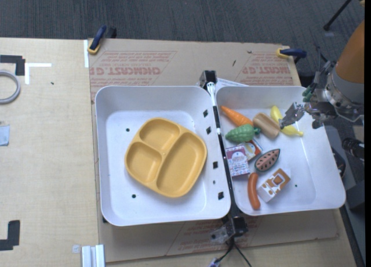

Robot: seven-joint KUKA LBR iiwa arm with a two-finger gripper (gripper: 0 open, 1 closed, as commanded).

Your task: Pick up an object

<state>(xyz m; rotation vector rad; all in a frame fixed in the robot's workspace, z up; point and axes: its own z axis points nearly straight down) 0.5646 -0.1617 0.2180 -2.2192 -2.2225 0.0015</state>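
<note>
**Inspector:** Presently, the arm enters from the right edge of the frame, and the gripper (297, 112) sits low over the upper right part of the right bin (324, 196). Whether its tips are apart or together I cannot tell; they are too small and dark against the clutter.

**Clerk:** What lies beneath it?

**Inspector:** A yellow banana (288, 128), directly at the tip, touching or nearly so; I cannot say which. Just left of it lies a tan hot-dog bun (266, 126). Further left are a carrot (235, 115) and a green vegetable (242, 133). Lower in the bin lie a small red packet (237, 160), a watermelon slice (267, 159), a sausage (253, 191) and a small carton (273, 183).

**Clerk:** And the left bin (107, 161)?

**Inspector:** It holds a yellow divided plate (166, 157), well apart from the arm.

**Clerk:** Which step, in your judgement?

**Inspector:** The approach or descent onto a target, most likely the banana. Nothing appears lifted.

**Clerk:** Next requirement?

**Inspector:** Straddle the banana across its narrow width, close firmly, then rise straight. The bun lies close, so a skewed closure could nudge it or pinch both.
</note>
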